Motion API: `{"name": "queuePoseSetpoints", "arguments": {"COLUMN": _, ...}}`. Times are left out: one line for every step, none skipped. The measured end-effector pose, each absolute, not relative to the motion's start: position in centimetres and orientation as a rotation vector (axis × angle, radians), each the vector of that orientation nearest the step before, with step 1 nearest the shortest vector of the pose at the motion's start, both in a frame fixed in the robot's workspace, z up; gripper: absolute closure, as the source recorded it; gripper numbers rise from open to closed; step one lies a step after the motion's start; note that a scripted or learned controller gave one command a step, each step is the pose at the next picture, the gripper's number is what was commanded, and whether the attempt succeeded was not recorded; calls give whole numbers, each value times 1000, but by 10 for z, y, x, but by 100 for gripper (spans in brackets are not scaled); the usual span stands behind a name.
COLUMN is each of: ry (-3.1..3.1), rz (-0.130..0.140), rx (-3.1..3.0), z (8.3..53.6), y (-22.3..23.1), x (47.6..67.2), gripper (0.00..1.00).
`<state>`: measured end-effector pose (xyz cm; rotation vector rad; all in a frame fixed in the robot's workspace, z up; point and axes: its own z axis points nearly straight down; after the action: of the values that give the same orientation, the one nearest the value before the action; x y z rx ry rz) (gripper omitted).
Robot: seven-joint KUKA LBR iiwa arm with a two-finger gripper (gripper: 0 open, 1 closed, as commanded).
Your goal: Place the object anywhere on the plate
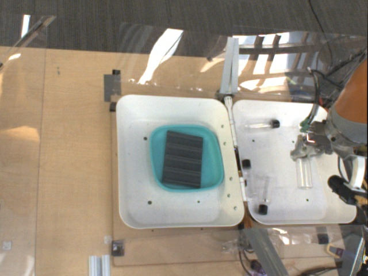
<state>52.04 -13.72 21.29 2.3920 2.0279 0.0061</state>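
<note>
- Reaching in from the right, my grey arm with its orange band (352, 99) hung over the right-hand shallow white bin (270, 154).
- My two-finger gripper (303, 164) pointed down toward that bin's floor, near its right half.
- I could not tell whether my jaws were parted or closed; the clear, pale parts below my wrist blurred against the white floor, and nothing was plainly seen between them.
- The dark grey ribbed rectangular block (183, 159) lay flat on the teal rounded-square plate (157, 148), roughly centred, its long side running up and down the view with a slight tilt.
- That plate sat in the middle of the left-hand shallow white bin (131, 200), well apart from me.
- The block's edges stayed inside the plate's rim on all sides.
- A small black piece (275, 122) sat near the top of the right bin, another (246, 164) by the divider between the bins, and a third (262, 209) near that bin's lower left corner.
- Both bins rested side by side on the light wooden bench (57, 154), touching along the middle seam.
- Black cables (322, 76) trailed behind my arm at the upper right.
</note>
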Motion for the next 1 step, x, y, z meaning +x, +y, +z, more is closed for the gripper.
{"name": "queuePoseSetpoints", "arguments": {"ry": 2377, "rz": 6, "rx": 2050, "z": 185, "y": -35, "x": 488, "gripper": 100}}
